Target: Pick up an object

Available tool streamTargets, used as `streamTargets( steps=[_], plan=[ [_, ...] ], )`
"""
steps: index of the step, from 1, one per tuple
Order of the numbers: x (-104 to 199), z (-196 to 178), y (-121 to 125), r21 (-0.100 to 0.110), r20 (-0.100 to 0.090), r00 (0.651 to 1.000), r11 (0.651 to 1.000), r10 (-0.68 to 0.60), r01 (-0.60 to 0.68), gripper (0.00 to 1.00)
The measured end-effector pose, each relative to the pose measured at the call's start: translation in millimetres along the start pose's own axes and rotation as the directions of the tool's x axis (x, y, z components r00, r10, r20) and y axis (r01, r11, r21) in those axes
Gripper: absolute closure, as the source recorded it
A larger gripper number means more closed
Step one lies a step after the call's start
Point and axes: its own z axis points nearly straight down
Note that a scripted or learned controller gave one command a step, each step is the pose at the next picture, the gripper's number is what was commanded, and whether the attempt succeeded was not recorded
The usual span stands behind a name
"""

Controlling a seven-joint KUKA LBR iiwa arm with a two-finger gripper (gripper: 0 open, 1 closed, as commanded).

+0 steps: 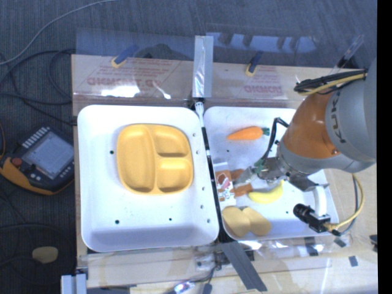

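While down in right bin (306,222), end effector (267,171) low over banana (267,194), just beside it; grip state unreadable, hidden under wrist. Carrot (246,133) apart toward bin's far side. Bread roll (244,221) at near-left corner, small red-white item (224,185) by divider. Yellow compartment tray (154,158) in left bin (98,225).

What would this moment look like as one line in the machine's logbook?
arm: over right bin | claw: low by banana | carrot: loose | yellow tray: left bin
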Motion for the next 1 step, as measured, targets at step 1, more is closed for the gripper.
streamTargets(
  steps=[1],
  plan=[
    [-3.2,11.6,-35.1,0.005,0.002,1.000,1.000,0.020,-0.020,0.00]
  ],
)
